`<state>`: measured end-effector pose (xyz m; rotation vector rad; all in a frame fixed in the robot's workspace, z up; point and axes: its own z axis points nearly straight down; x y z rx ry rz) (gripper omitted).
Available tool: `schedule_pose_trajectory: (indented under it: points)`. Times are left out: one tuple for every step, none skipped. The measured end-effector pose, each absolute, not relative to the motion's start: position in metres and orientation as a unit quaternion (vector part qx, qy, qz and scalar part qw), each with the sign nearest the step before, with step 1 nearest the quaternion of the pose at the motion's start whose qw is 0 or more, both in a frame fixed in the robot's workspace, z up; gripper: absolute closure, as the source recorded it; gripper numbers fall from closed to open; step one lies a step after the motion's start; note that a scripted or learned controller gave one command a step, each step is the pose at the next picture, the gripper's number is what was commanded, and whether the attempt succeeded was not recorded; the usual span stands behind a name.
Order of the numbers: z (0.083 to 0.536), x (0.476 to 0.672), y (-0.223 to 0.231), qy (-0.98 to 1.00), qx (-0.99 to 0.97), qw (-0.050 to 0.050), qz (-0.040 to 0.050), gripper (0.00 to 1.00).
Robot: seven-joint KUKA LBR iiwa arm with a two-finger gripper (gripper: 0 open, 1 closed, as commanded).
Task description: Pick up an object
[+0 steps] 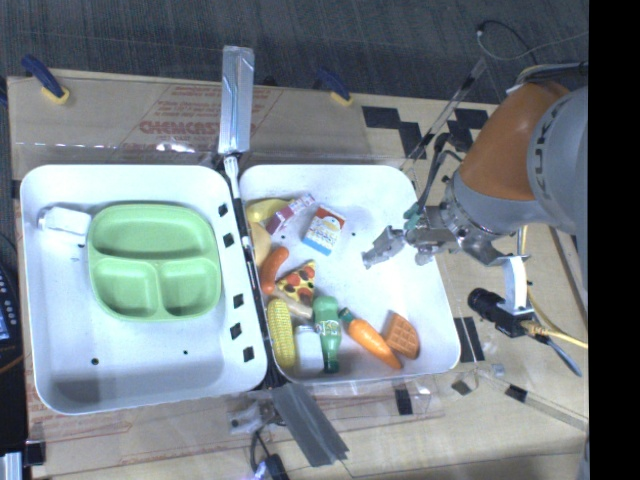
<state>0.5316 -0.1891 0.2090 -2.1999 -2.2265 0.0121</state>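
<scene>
White plastic throughout: two shallow bins sit side by side on the bench. The left bin [60, 368] holds one pale green divided tray [152, 258] with three compartments. The right bin [390, 193] holds a cluster of toy foods along its left and near side: one yellow banana [262, 211], one small red-and-blue carton [324, 230], one pizza slice [296, 283], one ear of corn [281, 330], one green bottle [327, 330], one orange carrot [369, 339] and one brown waffle [403, 334]. The grey two-finger gripper [380, 249] hangs over bare bin floor right of the carton, apart from every item. Its fingers grip nothing; whether they are parted I cannot tell.
</scene>
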Motion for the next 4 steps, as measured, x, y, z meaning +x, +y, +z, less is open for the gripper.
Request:
schedule_pose_trajectory:
  points:
    - [0.09,0.477,-0.206,-0.815,-0.58,0.002,-0.0003,0.0]
    - [0.097,0.479,-0.207,-0.816,-0.578,0.003,0.0003,1.0]
    - [0.09,0.478,-0.19,-0.807,-0.59,0.001,0.0,1.0]
    - [0.203,0.478,-0.149,-0.79,-0.613,0.002,0.0009,1.0]
